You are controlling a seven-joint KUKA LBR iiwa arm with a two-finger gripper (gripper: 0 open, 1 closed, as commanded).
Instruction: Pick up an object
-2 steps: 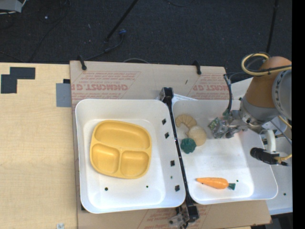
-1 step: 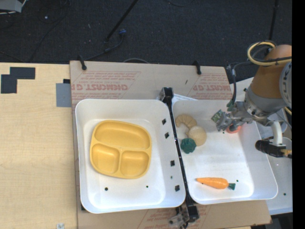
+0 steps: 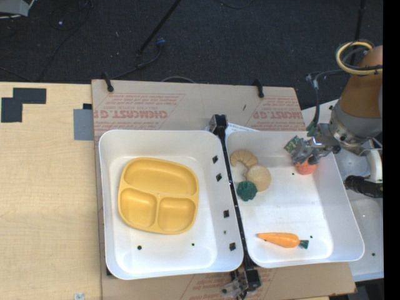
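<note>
Seemingly, the gripper (image 3: 306, 155) sits on a small orange-red object (image 3: 305, 167); its grip is unclear.

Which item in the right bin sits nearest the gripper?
The small orange-red piece, directly under the gripper; carrot, cookies and green piece lie farther off.

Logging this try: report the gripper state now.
Gripper: cannot be told; it sits over a small orange-red object at the right bin's far edge.
</note>
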